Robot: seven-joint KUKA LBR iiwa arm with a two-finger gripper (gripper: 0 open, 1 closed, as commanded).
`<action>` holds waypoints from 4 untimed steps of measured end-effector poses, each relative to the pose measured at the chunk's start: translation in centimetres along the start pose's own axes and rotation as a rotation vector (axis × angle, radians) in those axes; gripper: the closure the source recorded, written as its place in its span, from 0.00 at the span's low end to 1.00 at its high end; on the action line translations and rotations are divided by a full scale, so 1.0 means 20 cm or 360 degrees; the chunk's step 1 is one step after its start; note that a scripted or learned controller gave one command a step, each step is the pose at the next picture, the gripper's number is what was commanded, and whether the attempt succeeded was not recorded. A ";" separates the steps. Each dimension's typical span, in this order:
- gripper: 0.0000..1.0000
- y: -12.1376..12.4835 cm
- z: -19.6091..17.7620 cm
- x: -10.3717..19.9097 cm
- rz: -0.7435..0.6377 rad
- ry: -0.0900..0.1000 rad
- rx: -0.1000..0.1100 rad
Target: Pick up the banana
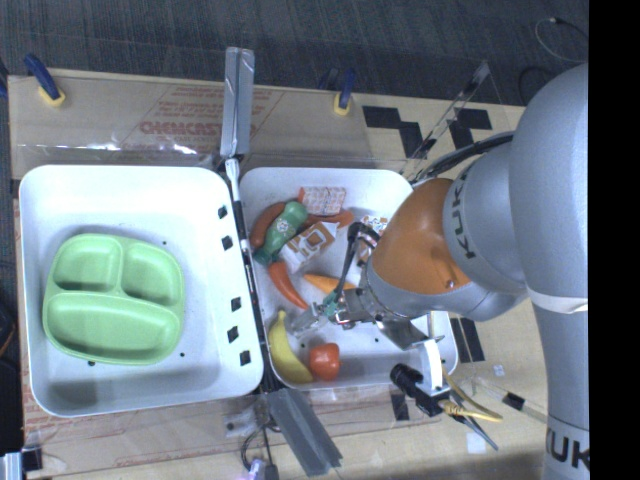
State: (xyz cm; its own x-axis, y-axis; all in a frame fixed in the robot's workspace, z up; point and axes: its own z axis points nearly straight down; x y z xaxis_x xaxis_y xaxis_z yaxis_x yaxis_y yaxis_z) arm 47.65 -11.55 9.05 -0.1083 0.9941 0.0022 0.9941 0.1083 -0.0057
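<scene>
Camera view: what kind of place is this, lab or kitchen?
Most likely a robot lab pick-and-place bench. Two white bins clamped on a board, a KUKA arm, toy-like food such as the banana, and a green divided plate.

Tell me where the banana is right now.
The banana lies in the right bin, near its front left corner, with the red tomato touching its right side and the gripper just above them.
</scene>
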 end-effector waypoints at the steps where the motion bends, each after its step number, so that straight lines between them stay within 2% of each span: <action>1: 0.00 0.16 -0.01 0.06 -0.0681 -0.0003 -0.0004; 2: 0.00 0.06 -0.01 0.06 -0.0873 0.0002 0.0002; 3: 0.00 0.03 -0.02 0.08 -0.1089 -0.0017 -0.0020; 4: 0.00 0.03 -0.50 0.25 -0.1018 -0.0004 -0.0003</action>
State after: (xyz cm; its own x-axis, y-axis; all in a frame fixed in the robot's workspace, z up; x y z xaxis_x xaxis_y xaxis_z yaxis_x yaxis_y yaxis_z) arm 47.67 -6.45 19.07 -0.6802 0.7330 0.0022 0.7330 0.6802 -0.0021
